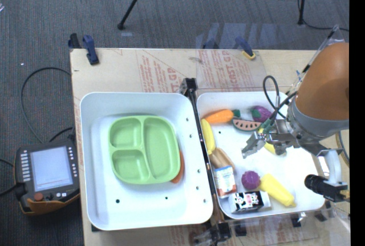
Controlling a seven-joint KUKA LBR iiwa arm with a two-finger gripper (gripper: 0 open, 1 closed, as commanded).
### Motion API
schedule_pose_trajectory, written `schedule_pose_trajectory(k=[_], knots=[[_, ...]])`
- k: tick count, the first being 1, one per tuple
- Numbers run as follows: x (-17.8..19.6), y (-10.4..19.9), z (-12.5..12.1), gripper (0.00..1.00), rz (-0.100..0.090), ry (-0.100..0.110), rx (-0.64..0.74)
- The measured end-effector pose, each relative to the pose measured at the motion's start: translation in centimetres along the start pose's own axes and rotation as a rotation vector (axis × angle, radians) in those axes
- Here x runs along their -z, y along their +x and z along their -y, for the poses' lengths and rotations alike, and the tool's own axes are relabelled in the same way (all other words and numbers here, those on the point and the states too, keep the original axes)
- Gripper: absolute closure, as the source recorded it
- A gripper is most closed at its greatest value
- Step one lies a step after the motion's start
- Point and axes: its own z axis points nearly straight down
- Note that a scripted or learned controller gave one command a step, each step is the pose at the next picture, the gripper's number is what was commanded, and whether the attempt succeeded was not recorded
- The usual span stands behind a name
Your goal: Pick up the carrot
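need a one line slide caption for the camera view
Gripper hovers over the right bin, short of the carrot at its far-left corner; green divided plate sits in the left bin.

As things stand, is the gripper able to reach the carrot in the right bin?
Probably yes. The carrot lies uncovered at the far left of the right bin, beside the watermelon slice, with nothing on top. The gripper hovers just to its right, over bare bin floor.

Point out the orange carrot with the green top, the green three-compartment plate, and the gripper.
orange carrot (219, 117): camera view, middle of its orange body.
green three-compartment plate (117, 134): camera view, left rim.
gripper (251, 146): camera view, midway between the fingertips.
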Motion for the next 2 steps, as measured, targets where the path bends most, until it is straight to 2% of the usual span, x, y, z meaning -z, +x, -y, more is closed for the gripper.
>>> schedule_pose_trajectory(k=[1, 2], knots=[[-5.8, 4.6, -4.4, 0.0, -0.001, 0.008, -0.022], [-9.7, -0.2, -9.0, 0.0, 0.001, 0.0, 0.044]])
